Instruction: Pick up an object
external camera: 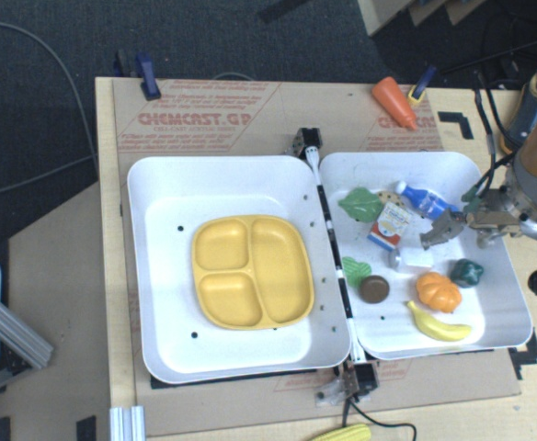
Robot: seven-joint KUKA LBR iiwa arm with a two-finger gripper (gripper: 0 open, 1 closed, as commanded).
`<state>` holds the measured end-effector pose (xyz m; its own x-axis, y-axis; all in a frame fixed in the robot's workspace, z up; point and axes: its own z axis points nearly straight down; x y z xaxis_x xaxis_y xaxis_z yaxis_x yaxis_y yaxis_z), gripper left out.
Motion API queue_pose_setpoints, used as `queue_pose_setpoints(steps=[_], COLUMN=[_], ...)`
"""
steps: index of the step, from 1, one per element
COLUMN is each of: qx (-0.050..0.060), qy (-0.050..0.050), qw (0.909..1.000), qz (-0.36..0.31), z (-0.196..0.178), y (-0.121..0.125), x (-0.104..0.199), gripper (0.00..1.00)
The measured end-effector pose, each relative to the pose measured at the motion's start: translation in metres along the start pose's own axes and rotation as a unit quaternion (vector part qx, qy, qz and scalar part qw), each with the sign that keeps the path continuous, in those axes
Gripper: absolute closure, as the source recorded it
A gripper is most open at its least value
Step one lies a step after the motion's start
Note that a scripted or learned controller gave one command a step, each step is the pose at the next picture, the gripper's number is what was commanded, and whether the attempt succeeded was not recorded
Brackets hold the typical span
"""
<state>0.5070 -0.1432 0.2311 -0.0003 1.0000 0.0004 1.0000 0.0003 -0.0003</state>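
A: Dark carpet all round, cardboard-topped worktop (204,108), two white bins side by side. Left bin (158,191) carries a yellow divided plate (250,271) mid-bin. Right bin (498,310) has all the clutter.

B: List it, fast.

A: Green leafy piece (360,203) toward the far edge, blue-and-white bottle (422,199) just beside it, small carton (390,227) in the middle. Near edge: brown round piece (373,289), small green bit (354,268) by the divider, orange pumpkin-like toy (438,291), banana (441,325) touching it, dark green lump (466,272) toward the right edge. Orange carrot (395,103) lies outside the bins, on the worktop's far right corner.

B: Claw?

A: Claw (439,232) comes in from the right edge, over the bin's middle, just beside the carton and bottle. Fingers spread apart, nothing between them.

B: So which step?

A: My read: approach, pre-grasp. No target named, any object counts. Nearest candidates are the carton and bottle.

B: Next move needs?

A: Probably a descent centred on one item, then a closing. Things are packed close there, so a finger could catch a neighbour instead. Height above the bin floor I can't judge from this angle.
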Motion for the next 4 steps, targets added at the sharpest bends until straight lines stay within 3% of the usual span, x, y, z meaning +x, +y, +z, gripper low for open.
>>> queue_pose_setpoints(steps=[1, 2, 3, 4], qx=[0.001, 0.001, -0.001, -0.001], qy=[0.000, 0.001, 0.000, -0.001], qw=[1.0000, 1.0000, 1.0000, 1.0000], qz=[0.001, 0.001, -0.001, 0.000], z=[0.126, 0.147, 0.146, 0.141], y=[-0.004, -0.028, 0.048, 0.116], x=[-0.027, -0.033, 0.019, -0.039], gripper=[0.00, 0.00, 0.00, 0.00])
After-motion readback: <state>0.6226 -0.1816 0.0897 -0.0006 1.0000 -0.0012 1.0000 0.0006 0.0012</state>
